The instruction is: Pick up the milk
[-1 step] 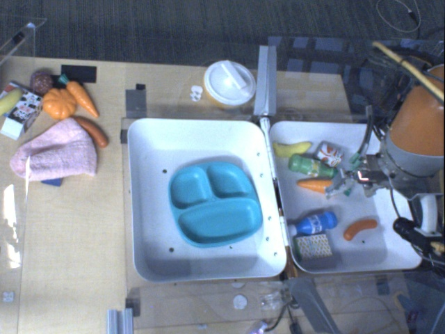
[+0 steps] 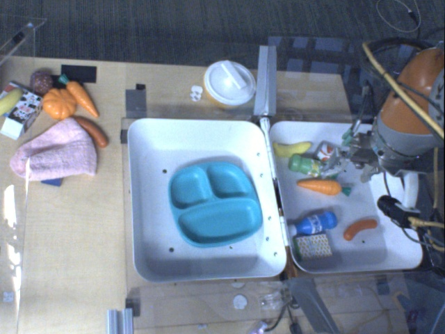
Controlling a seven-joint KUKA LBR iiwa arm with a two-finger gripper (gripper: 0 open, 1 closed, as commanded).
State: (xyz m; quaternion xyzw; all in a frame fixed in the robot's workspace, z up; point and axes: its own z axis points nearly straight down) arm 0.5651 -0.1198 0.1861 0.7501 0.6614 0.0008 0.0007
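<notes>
The arm (image 2: 410, 110) reaches in from the right, its orange band sitting just above the grey wrist. The wrist leans down and to the left, ending in the gripper (image 2: 339, 160), which hangs low, with cables looping behind and below the wrist; whether the jaws are parted is too blurred to tell

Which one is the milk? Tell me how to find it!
Look in the right white bin, the one without the blue tray. Near its front left corner, just above a speckled sponge-like block, lies the milk: a small blue bottle on its side with a white label. It's the only blue thing there; the carrot and sausage nearby are orange and red.
</notes>
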